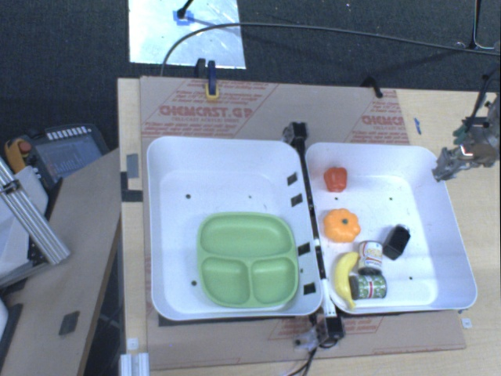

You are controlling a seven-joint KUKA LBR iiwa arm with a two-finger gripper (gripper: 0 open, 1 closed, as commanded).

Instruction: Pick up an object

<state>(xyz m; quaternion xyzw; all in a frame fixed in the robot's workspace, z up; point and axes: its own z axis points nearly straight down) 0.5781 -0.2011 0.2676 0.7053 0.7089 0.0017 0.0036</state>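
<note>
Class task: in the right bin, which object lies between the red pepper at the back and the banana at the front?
In the camera view, an orange pumpkin sits between the red pepper and the banana, all along the right bin's left side.

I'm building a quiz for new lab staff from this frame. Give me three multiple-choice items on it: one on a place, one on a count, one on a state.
1. Where does the green divided tray lie?
A. left bin
B. right bin
C. on the bench outside the bins

2. How many compartments does the tray have?
A. two
B. three
C. five

3. How does the can rest?
A. upright
B. on its side
C. upside down on the tray

Answers:
1. A: it sits in the left bin.
2. B: one wide section above two smaller ones.
3. B: it lies flat beside the banana in the right bin.
</note>
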